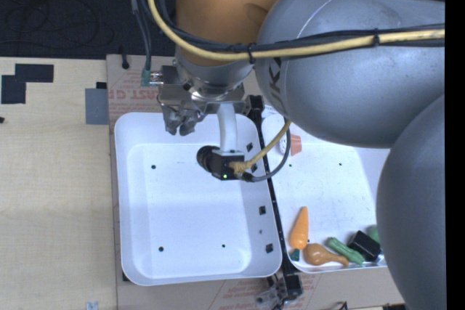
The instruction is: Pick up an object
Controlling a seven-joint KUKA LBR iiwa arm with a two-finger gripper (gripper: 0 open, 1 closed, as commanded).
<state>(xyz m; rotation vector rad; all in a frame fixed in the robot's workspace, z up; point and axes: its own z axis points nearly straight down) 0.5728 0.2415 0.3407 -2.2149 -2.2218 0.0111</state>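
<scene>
The grey two-finger gripper hangs over the far edge of the left white bin; whether its fingers are parted I cannot tell. An orange plastic carrot, a tan pear-shaped toy, a green piece and a black block lie in the right bin's near corner, on the pale wooden bench.

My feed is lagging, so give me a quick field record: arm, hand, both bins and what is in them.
arm: reaches in from the right, over the bins
hand: above the far edge of the left bin, nothing seen between its fingers
right bin: carrot, gourd, green item and black item, grouped at its near edge
task status: nothing picked up yet
</scene>
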